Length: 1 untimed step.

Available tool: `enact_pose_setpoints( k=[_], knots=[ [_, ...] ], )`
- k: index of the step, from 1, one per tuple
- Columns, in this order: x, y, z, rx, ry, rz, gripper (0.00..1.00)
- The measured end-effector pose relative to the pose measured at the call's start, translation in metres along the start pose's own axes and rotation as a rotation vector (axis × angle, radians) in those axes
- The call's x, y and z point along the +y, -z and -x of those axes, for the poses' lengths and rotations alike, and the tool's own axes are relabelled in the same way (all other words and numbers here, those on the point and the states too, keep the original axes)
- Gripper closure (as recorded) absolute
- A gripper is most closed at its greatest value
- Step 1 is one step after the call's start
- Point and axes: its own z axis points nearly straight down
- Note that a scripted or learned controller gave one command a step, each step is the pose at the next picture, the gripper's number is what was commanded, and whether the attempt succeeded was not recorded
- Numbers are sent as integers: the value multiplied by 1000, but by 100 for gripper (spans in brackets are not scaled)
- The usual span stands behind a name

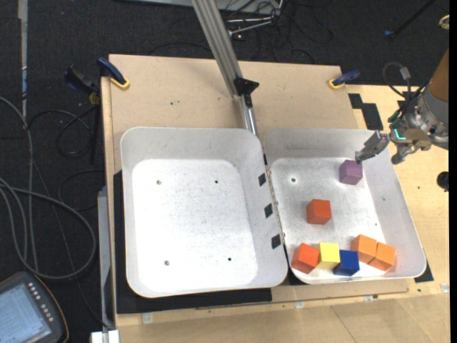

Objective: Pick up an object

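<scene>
Tan fibreboard table (300, 84), clamped at its far corners by yellow-and-blue clamps (114, 73), carries everything; the clamps presumably keep the board from shifting under the arm's work. Left white bin (136, 191), shallow, speckled, set flush beside its twin. Right white bin (400, 191), same make, holds all the blocks, so any pick must happen on this side. A slanted metal pole (218, 41) runs down from the far edge to the seam between the bins. The arm (439, 98) enters at the right edge, grey with an orange band, its wrist bent down and leftward so the tool reaches in over the right bin's far right corner. Pincer (371, 148): dark, pointing down-left toward the purple cube; whether it is spread or pressed together cannot be told at this size, and nothing shows between its tips. Purple cube (350, 171), lying on the bin floor just beside the pincer's tip, apart from the other blocks, the likeliest target. Orange-red cube (318, 211), alone near the bin's middle. Along the near wall a huddled row, probably slid down the sloped floor: orange-red block (306, 257), yellow cube (329, 253), blue cube (348, 262), and two orange blocks (375, 252), touching or nearly so, hence harder to grasp singly.
</scene>
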Motion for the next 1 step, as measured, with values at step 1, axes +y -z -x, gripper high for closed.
enact_pose_setpoints(
  k=[1],
  knots=[
    [-2, -45, -7, 2, 0, -4, 0]
  ],
)
